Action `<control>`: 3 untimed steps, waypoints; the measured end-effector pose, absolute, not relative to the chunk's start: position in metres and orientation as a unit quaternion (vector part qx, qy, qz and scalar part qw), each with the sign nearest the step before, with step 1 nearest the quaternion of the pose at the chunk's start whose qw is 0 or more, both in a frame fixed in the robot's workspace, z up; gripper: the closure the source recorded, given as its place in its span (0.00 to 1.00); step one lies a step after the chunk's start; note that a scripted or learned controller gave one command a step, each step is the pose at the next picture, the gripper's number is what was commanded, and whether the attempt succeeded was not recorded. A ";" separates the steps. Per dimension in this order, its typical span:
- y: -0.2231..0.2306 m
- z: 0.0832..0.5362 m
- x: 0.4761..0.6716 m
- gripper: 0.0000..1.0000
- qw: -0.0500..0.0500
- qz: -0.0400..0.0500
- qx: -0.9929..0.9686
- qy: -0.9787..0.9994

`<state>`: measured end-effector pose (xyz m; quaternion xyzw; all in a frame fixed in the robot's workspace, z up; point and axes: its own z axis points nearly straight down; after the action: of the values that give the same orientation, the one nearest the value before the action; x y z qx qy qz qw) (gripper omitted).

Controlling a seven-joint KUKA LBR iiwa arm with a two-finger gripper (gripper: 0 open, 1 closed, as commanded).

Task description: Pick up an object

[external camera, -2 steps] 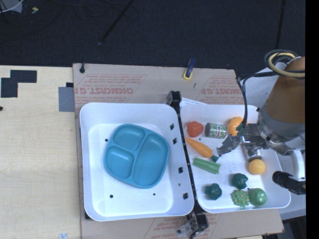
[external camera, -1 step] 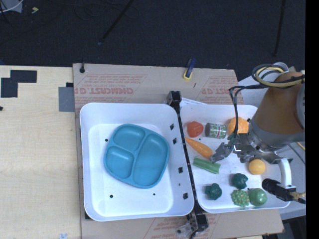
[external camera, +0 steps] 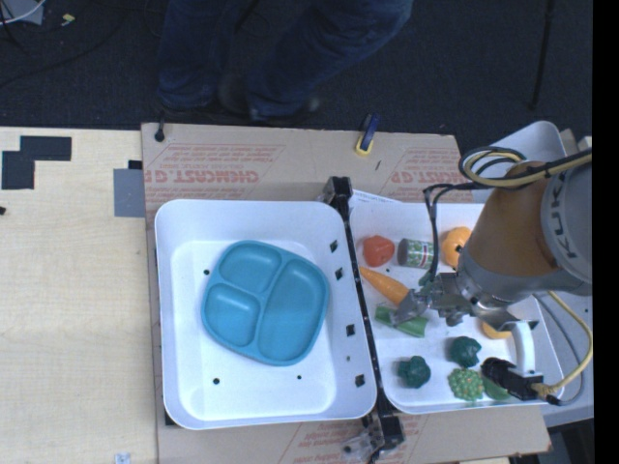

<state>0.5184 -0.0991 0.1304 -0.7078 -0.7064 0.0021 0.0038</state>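
Observation:
My gripper (external camera: 418, 304) is low in the right bin (external camera: 440, 402), its dark fingers down at a green leafy toy (external camera: 404, 323) and the thick end of an orange carrot (external camera: 384, 283). The arm's orange wrist covers the bin's middle. Close by lie a red tomato (external camera: 378, 250), a small green-labelled can (external camera: 417, 252), an orange fruit (external camera: 454, 245) partly behind the arm, two dark green broccoli pieces (external camera: 414, 371) (external camera: 463, 350) and a light green bumpy piece (external camera: 465, 384). I cannot make out whether anything sits between the fingers.
The left bin (external camera: 179, 356) holds a blue sectioned plate (external camera: 264, 301). A black divider clamp runs between the two bins. A person stands beyond the bench at the top. Cables loop around the arm at the right.

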 end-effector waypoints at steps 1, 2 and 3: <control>-0.097 0.085 0.518 0.00 0.003 0.002 -0.707 -0.707; -0.099 0.097 0.518 1.00 0.003 0.001 -0.710 -0.704; -0.103 0.159 0.520 1.00 0.000 0.000 -0.707 -0.707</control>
<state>0.5202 -0.1029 0.1594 -0.7070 -0.7072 -0.0003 -0.0004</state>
